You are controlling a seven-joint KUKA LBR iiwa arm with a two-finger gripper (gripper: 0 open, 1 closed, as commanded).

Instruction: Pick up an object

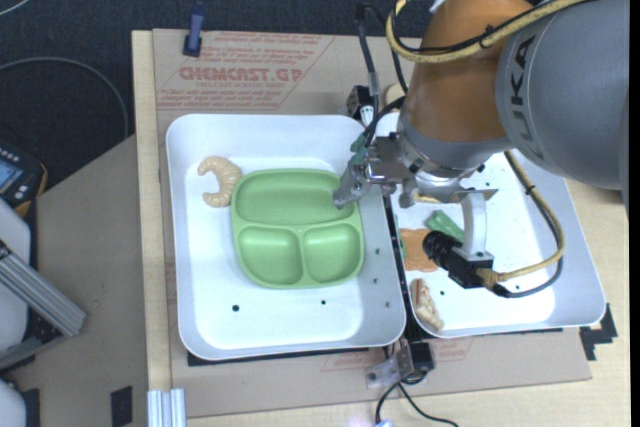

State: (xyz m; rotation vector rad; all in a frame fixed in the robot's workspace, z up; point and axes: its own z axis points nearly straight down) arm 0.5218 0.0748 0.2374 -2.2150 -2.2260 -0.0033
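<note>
A green divided plate point(297, 227) lies in the middle of the left bin point(200, 295). A tan croissant point(220, 180) rests just left of the plate, near the bin's left wall. My gripper point(358, 183) hangs low over the divider between the bins, at the plate's upper right rim. The wrist and orange band point(465, 65) cover most of it. In the right bin point(560, 305) an orange piece point(413, 250), a small green piece point(445, 222) and a tan piece point(426, 305) lie near the left wall, partly under the arm.
The grey arm point(580, 85) fills the upper right and hides the back of the right bin. A black connector with a yellow cable point(470, 270) hangs over the right bin. Brown cardboard point(240, 70) lies behind the bins.
</note>
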